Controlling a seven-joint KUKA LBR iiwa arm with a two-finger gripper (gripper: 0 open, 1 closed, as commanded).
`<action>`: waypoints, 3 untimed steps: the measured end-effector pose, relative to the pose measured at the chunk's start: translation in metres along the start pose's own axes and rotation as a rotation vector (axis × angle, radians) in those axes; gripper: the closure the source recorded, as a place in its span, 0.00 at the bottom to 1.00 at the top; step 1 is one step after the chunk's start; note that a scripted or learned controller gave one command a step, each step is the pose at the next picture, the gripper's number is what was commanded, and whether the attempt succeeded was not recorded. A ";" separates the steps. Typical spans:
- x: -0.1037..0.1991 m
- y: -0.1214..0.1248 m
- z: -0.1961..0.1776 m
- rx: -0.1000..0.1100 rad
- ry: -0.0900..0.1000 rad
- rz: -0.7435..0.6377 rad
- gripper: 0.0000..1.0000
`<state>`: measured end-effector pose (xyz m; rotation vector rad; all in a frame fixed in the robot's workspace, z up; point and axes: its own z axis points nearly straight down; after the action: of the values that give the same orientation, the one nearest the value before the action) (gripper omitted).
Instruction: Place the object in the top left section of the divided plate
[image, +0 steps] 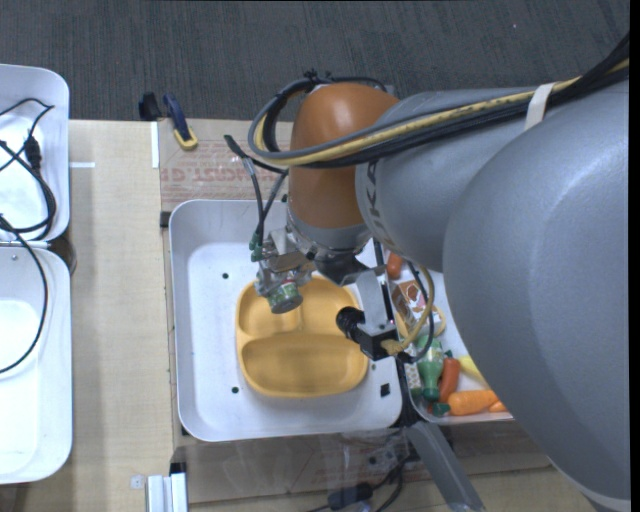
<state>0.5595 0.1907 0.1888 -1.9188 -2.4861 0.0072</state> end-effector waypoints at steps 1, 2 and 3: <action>-0.042 -0.060 -0.055 0.001 -0.001 0.320 1.00; -0.022 0.001 -0.028 0.001 -0.001 0.261 1.00; 0.029 -0.025 0.022 0.002 -0.001 0.234 1.00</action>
<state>0.5283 0.2125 0.1664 -2.1963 -2.2444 0.0106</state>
